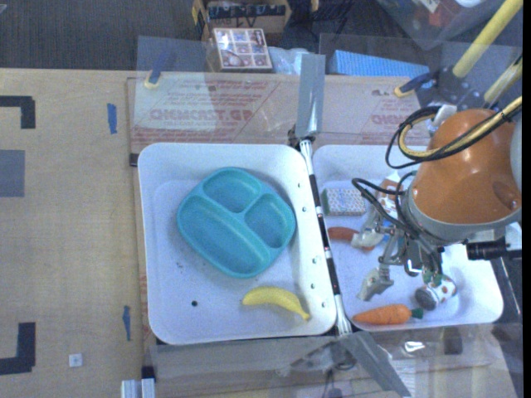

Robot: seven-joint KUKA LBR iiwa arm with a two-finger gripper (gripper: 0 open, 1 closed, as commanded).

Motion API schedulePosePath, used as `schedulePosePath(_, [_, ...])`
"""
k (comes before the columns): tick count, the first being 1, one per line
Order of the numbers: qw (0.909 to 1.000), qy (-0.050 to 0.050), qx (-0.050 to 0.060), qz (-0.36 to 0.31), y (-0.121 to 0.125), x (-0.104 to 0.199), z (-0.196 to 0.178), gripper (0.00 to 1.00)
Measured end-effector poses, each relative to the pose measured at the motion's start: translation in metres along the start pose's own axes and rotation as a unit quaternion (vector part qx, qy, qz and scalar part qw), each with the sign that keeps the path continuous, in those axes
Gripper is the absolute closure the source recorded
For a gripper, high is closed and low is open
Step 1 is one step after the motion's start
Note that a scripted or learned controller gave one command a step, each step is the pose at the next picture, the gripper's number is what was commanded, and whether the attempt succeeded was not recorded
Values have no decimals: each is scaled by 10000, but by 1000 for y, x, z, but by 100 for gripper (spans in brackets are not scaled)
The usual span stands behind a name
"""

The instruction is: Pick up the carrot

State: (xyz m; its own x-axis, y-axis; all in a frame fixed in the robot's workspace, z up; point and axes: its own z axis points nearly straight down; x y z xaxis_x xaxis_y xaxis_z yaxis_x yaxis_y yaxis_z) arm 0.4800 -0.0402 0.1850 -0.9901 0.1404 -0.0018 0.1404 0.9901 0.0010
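The carrot (383, 314), orange with a green top at its right end, lies flat near the front edge of the right bin (485, 309). My gripper (403, 288) hangs just above and behind it, pointing down. Its fingers are spread, one grey fingertip (374, 287) to the left and the other beside a small white item. The gripper is open, with nothing between the fingers. The carrot sits a short way in front of the fingertips, apart from them.
The right bin also holds a grey textured block (343, 200), a red and white piece (347, 235) and a small white item (440, 291). In the left bin (158, 222) lie a teal divided plate (236, 220) and a yellow banana (276, 302).
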Motion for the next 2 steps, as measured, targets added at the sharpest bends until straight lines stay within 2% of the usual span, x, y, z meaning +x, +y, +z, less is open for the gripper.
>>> schedulePosePath(1, [9998,0,0,218,4,1,0,0])
schedulePosePath(2, [9998,-3,3,180,-4,0,0,0])
